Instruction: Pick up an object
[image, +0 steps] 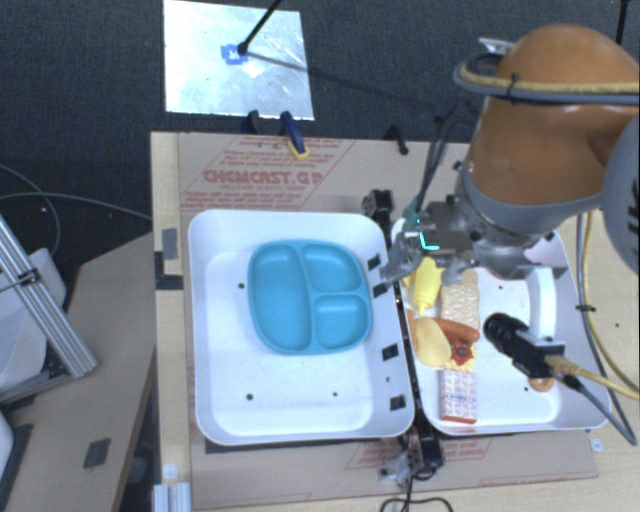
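The right bin (520, 420) holds a small pile along its left side: a yellow banana-like piece (426, 284), a second yellow piece (430, 342), a red and orange item (461, 338), and a long speckled cracker-like pack (461, 298) ending in a red and white box (460, 400). My gripper (432, 258) hangs low over the top of this pile, just above the upper yellow piece, under the bulky grey and orange arm. The view does not show anything held.
The left bin (225, 400) carries a blue divided plate (306, 297). A white curved handle-shaped object (543, 298) and a small brown thing (540, 383) lie at the right of the right bin. The arm covers that bin's far part.
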